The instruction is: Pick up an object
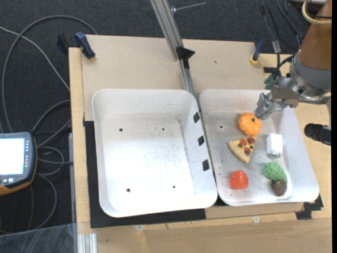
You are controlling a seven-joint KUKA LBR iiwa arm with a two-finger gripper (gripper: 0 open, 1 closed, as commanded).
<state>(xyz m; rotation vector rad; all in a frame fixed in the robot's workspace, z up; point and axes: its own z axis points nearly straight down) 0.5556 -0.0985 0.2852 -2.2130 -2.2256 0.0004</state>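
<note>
Camera view from above takes in a pale wooden surface [137, 62] on dark carpeted floor [31, 15], where loose cables [37, 51] trail toward a handheld pendant [16, 159] with a lit screen. Two white bins sit side by side on the surface, with a slanted metal bar [166, 20] rising behind them. Taking the right bin [221, 104] as landmark: the left bin [147, 152] touches its left wall; inside it lie an orange pumpkin [249, 124], a pizza slice [241, 149], a red tomato-like toy [238, 179], a small white block [274, 143], a green leafy piece [274, 170] and a brown lump [279, 187]. The claw [263, 108] hangs over this bin's far right part, just beside the pumpkin; whether it is released or clenched cannot be told, and nothing shows between its tips.
</note>
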